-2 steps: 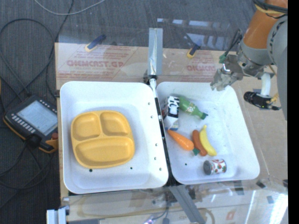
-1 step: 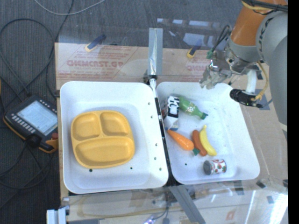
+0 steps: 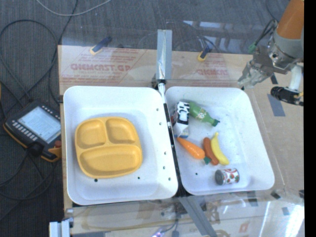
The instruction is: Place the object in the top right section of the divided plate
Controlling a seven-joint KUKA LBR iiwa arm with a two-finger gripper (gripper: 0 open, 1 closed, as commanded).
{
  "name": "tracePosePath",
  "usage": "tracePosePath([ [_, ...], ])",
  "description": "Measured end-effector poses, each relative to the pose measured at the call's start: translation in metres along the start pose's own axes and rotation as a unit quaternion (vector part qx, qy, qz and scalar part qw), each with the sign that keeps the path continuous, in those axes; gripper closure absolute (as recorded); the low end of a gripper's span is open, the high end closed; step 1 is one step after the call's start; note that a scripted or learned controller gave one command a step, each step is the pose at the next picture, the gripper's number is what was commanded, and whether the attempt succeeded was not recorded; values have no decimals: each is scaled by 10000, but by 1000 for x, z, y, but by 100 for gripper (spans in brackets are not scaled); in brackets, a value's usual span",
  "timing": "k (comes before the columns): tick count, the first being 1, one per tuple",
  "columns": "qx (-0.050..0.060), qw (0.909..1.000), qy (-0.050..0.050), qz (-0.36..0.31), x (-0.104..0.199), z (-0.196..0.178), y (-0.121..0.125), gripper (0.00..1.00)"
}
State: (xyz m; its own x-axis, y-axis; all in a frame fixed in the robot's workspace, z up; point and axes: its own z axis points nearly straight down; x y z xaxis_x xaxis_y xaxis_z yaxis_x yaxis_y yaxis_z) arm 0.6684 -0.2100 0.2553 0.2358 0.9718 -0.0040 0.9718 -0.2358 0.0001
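Note:
A yellow divided plate [image 3: 107, 146] lies in the left bin [image 3: 79, 100], with two small sections at the top and one large section below. The right bin [image 3: 252, 127] holds a black-and-white milk carton [image 3: 182, 117], a green bottle [image 3: 202, 113], a carrot [image 3: 191, 148], a banana [image 3: 219, 150] beside a red-brown sausage [image 3: 209, 151], and a small can [image 3: 227, 176] on its side. My gripper [image 3: 250, 77] hangs above the bench just past the right bin's top right corner, with nothing visible between its fingers.
A metal post [image 3: 163, 56] stands at the back between the two bins. A teach pendant [image 3: 34, 127] lies left of the bench, with cables on the floor. Two yellow-handled clamps [image 3: 100, 45] sit on the back board.

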Motion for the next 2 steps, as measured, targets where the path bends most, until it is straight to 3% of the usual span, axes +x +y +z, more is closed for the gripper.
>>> tracePosePath([
  [1,10,9994,15,335,77,2,-19,100],
  [2,1,9999,-9,-162,100,-16,-24,100],
])
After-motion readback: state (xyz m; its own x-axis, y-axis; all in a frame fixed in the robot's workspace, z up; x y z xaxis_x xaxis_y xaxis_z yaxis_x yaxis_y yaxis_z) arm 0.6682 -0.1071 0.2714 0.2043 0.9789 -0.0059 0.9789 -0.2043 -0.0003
